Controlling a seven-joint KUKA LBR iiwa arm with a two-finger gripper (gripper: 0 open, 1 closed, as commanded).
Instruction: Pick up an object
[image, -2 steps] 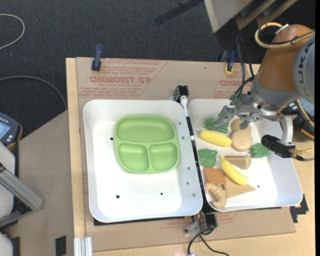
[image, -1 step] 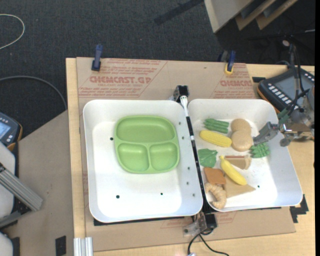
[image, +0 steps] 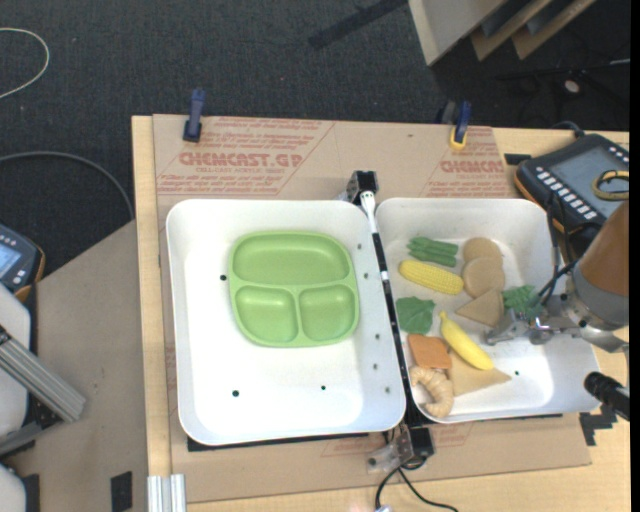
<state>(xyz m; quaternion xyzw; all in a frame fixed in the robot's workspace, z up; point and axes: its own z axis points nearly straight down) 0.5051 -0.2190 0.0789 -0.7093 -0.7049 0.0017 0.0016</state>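
While the arm (image: 608, 262) reached in from the right edge of the frame, its gripper (image: 512, 328) sat low over the right bin (image: 530, 215), metal parts pointing left toward the pile of toy food. Finger spread could not be told from this angle; the tips were small and blurred against the food, and nothing was clearly seen between them.

Right bin contents, all left of or just beside the gripper: green beans (image: 432, 249) at upper middle, corn cob (image: 431, 277) just below them, two tan round pieces (image: 483, 263) to the right of the corn, a tan wedge (image: 482, 308) under those. A small green leafy piece (image: 519, 297) lay just above the gripper tip, possibly touching it. A banana (image: 466, 344) lay diagonally just left of and below the tip, near it. A green lettuce-like piece (image: 415, 314) sat at the bin's left side, an orange block (image: 430, 351) below it, a pale shrimp-like piece (image: 434, 390) at lower left, and a flat tan triangle (image: 479, 378) beside that.

Left bin (image: 195, 330) held a light green divided tray (image: 294, 288), well apart from the gripper. Both bins sat on a brown board (image: 250, 155) with two clamps (image: 194, 114) at its upper edge. A black pendant (image: 575, 180) lay at upper right.
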